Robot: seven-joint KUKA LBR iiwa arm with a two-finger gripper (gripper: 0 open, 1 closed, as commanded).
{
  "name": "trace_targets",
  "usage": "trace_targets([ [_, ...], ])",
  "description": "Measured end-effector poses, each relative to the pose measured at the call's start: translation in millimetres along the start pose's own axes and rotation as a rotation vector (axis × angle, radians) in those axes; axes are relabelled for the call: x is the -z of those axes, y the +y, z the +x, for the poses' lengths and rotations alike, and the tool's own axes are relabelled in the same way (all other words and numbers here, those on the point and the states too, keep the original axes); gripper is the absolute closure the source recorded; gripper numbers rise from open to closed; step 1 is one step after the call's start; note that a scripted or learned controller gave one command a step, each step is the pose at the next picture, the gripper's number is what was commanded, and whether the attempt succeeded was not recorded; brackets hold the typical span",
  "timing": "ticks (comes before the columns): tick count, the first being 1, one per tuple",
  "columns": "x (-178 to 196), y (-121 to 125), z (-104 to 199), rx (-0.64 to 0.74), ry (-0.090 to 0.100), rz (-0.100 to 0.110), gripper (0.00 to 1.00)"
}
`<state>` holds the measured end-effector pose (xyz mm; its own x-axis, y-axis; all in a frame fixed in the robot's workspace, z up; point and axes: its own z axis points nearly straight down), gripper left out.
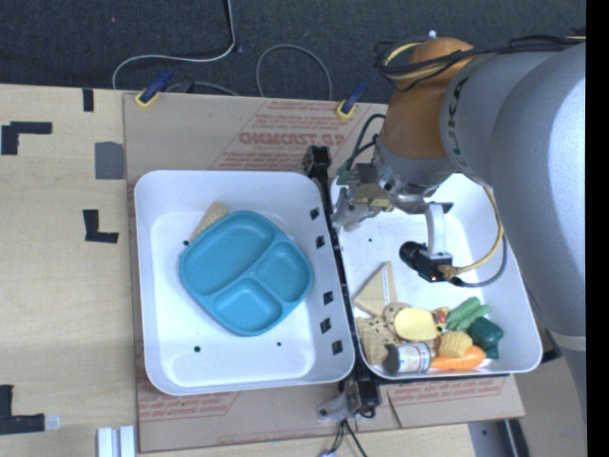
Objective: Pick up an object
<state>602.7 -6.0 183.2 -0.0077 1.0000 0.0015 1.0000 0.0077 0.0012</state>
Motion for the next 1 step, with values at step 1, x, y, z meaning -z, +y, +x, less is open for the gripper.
trace_targets([
  [1,55.4,-21.8,-54.0,-0.010,-0.003,-0.001,1.00],
])
